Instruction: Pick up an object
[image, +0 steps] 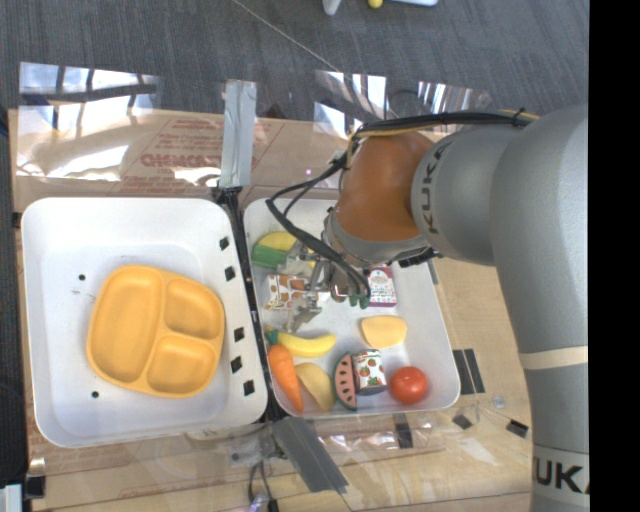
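Note:
My gripper (318, 292) hangs over the middle of the right bin (438, 330), under the orange wrist band. Its tips sit just above a small patterned box (283, 291) and close to a yellow banana (310, 344). The wrist hides most of the fingers. Around it lie a yellow-green piece (272, 246), a pink carton (382, 288), a yellow wedge (384, 330), a carrot (284, 376), a potato-like piece (314, 384), a watermelon slice (346, 381), a strawberry-print can (369, 370) and a red tomato (408, 384).
The left bin (50, 250) holds a yellow divided plate (155, 328). A black divider with tape (238, 270) runs between the bins. The big grey arm (520, 220) covers the right side of the bench.

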